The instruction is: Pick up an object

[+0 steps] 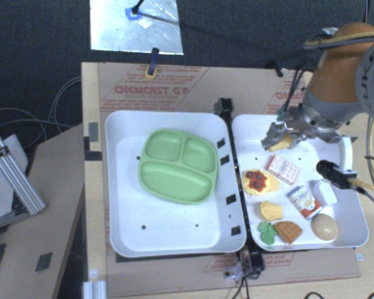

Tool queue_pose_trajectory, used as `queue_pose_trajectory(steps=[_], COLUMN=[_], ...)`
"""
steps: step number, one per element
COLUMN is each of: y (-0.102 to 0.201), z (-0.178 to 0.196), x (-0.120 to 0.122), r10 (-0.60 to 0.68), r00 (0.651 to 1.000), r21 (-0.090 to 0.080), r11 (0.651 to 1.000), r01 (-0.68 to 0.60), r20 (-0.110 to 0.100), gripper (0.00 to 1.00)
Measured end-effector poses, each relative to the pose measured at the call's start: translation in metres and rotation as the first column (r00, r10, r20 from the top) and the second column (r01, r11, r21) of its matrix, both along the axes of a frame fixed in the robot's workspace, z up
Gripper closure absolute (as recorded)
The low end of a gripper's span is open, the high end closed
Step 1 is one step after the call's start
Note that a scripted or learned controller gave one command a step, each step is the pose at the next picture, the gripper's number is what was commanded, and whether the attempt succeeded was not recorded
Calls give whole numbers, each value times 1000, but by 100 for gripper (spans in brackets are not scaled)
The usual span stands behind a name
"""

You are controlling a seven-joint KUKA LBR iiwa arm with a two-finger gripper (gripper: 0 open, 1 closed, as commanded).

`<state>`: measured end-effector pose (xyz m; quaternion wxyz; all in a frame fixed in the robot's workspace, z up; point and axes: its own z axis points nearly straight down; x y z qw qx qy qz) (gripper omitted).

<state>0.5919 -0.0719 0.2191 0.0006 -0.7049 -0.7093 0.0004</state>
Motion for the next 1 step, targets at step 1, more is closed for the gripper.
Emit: queue_pose_trajectory(steps=[1], y=[30], z=[-1], x=[-48], r10=[1], r00=[1000], r21=[1], r11=[1000], r01=[-1], r20=[-2], gripper=[100])
